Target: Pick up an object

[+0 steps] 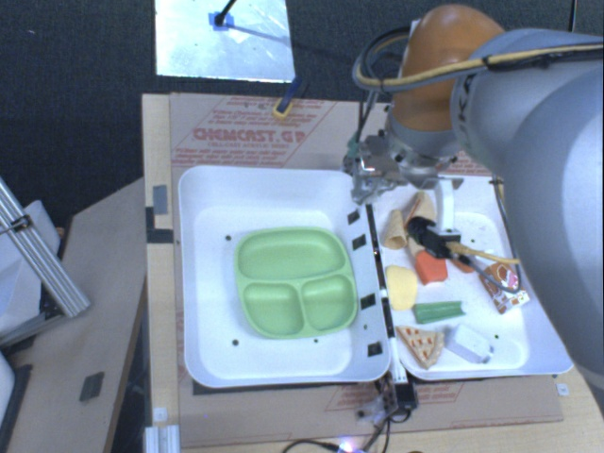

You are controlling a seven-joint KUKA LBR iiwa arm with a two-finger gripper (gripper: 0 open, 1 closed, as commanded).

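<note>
Two shallow white bins side by side on the counter (pixel 160 253), the grey arm reaching in from the right.

The left white bin (pixel 203 281) holds a light green plastic tray with three compartments (pixel 294 281), lying flat near the frame's centre. The right white bin (pixel 538 343) holds a heap of small toy foods: a tan cone-shaped piece (pixel 394 226), a pale yellow block (pixel 402 286), an orange-red chunk (pixel 431 269), a green stick-shaped piece (pixel 439 310), a pizza-slice wedge (pixel 421 344), a white rectangular block (pixel 468 343) and a printed wrapper packet (pixel 504 286). The hand (pixel 377 179) hangs over the upper end of the divide between the bins, above the cone; whether it is open or closed cannot be told, and nothing is visibly held.
</note>
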